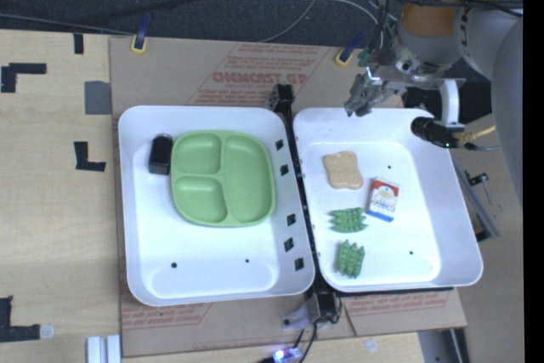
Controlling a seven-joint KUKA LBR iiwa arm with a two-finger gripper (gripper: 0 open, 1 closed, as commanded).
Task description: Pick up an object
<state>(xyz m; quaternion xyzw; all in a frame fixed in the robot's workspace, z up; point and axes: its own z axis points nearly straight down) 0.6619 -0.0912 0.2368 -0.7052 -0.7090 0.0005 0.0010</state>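
The right bin [425, 259] holds a tan bread-shaped piece [342, 170], a small red, white and blue box [382, 201] and two green bumpy pieces [348, 220] [349, 258]. My gripper [363, 95] hangs above the far left corner of that bin, well behind the tan piece. Nothing shows between its fingers. The left bin [144, 268] holds a green divided plate [223, 178] and a small black block [160, 154] at the plate's left edge.
A black hinge strip [291, 183] runs between the two bins. Both bins rest on a cardboard sheet [212, 72] held by yellow clamps [138, 41]. Cables [280, 0] trail across the dark backdrop behind.
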